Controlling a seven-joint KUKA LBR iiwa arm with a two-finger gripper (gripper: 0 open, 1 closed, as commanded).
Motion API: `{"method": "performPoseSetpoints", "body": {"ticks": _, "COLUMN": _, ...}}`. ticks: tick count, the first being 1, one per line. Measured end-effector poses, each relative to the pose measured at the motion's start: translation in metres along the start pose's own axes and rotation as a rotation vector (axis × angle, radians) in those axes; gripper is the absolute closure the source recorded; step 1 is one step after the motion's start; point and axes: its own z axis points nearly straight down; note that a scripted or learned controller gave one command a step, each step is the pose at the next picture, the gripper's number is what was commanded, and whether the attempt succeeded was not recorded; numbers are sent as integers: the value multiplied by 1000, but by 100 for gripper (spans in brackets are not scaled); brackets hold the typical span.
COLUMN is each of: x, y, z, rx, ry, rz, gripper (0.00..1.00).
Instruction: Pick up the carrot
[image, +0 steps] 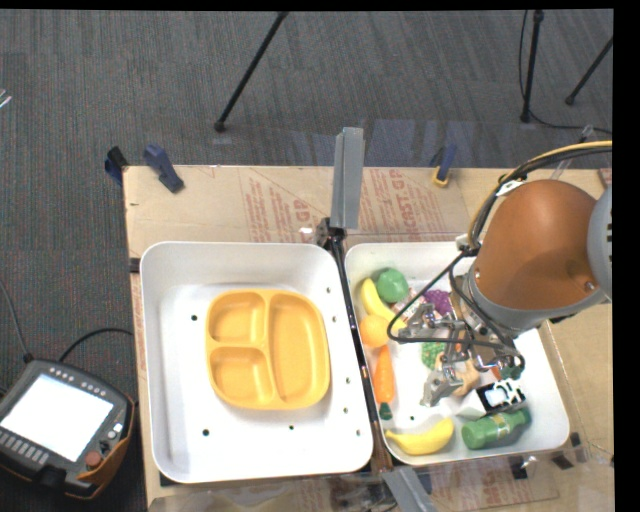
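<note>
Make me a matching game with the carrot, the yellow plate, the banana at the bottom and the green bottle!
Things:
1. carrot
2. yellow plate
3. banana
4. green bottle

Places:
A. lying at the near right corner of the right bin
B. alone in the left bin
C. along the right bin's left wall
D. at the right bin's near edge, left of the green bottle

Pairs: 1-C, 2-B, 3-D, 4-A

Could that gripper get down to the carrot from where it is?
Probably yes. The carrot lies uncovered by the right bin's left wall, and the gripper hangs just beside it; the wall could crowd one finger.
</note>
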Motion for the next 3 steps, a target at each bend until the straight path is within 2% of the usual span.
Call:
{"method": "performPoseSetpoints", "body": {"ticks": 1, "x": -14, "y": 41, "z": 0, "rx": -1, "ry": -2, "rz": -252, "gripper": 0}}
{"method": "performPoseSetpoints", "body": {"ticks": 2, "x": 0, "y": -21, "z": 102, "rx": -2, "ry": 4, "rz": -237, "gripper": 0}}
{"method": "performPoseSetpoints", "body": {"ticks": 3, "x": 18, "y": -17, "z": 95, "rx": 6, "ry": -24, "rz": -318, "gripper": 0}}
